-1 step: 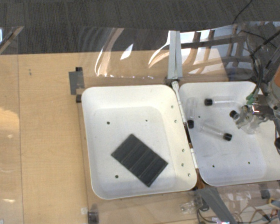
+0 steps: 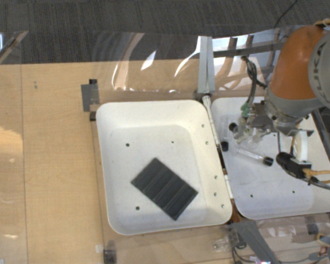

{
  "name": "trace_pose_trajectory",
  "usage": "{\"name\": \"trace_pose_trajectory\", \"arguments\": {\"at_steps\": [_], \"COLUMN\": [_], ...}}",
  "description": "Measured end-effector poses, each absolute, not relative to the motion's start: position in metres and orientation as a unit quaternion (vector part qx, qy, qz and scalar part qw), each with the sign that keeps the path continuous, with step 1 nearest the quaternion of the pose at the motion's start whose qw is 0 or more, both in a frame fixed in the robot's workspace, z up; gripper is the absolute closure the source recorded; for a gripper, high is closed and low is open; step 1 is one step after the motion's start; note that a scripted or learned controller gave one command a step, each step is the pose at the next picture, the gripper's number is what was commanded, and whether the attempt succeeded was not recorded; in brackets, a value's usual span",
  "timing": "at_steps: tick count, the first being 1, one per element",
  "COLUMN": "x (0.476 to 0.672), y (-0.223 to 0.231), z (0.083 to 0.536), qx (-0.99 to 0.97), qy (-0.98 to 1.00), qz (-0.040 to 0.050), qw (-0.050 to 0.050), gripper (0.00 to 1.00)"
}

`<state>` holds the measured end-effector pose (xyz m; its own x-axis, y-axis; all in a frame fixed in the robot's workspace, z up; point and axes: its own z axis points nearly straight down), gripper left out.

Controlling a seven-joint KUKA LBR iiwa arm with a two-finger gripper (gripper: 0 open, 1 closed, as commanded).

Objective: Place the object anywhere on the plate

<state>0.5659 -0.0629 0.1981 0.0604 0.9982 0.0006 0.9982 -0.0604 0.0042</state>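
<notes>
A dark grey ridged rectangular plate lies turned at an angle on the floor of the left bin, toward its front. In the right bin, a thin clear stick with a black tip lies on the floor near the bin's left side. My gripper hangs over the back left part of the right bin, just behind and above the stick. Nothing can be made out in its grasp.
Two small black bits sit in the right bin, one close to the gripper and one by the wall shared with the left bin. The arm's grey and orange body covers the right bin's back right.
</notes>
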Motion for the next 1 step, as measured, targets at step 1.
{"name": "trace_pose_trajectory", "arguments": {"at_steps": [1], "x": [0.6288], "y": [0.0123], "z": [0.2586], "qx": [0.631], "qy": [0.776], "qz": [0.0023], "qw": [0.003], "gripper": [1.0]}}
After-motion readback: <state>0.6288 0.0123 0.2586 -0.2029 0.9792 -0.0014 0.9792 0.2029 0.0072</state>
